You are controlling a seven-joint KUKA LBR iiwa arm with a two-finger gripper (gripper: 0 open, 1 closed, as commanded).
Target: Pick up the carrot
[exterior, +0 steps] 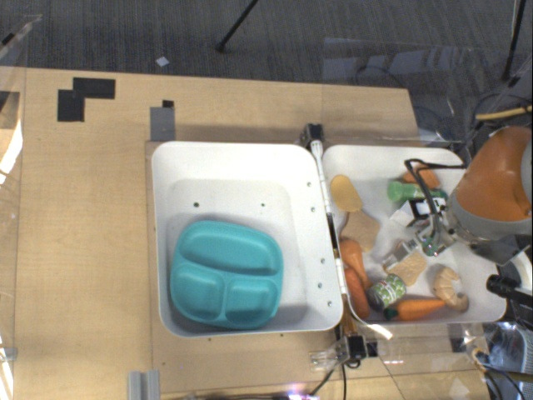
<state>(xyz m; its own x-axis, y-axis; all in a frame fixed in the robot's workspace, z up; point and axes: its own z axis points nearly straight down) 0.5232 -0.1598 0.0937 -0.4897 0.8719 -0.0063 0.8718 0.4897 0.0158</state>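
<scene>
Wooden bench, two white bins: the carrot (420, 308) along the right bin's (391, 153) near edge looks stiff, light, slick — I'd pinch mid-body; can't tell the gripper's (429, 242) state.

I count 2 white bins (166, 223); 1 teal tray (225, 272) in left one; approx 3 carrots (420, 308) in right bin; 1 green can (387, 291); 1 green bottle (405, 192).

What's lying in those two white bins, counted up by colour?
Teal plastic divided tray: 1
Green toy items: 2
Orange carrot-like pieces: 3, as far as I can tell
Tan or beige food pieces: 4
Total: 10
</scene>
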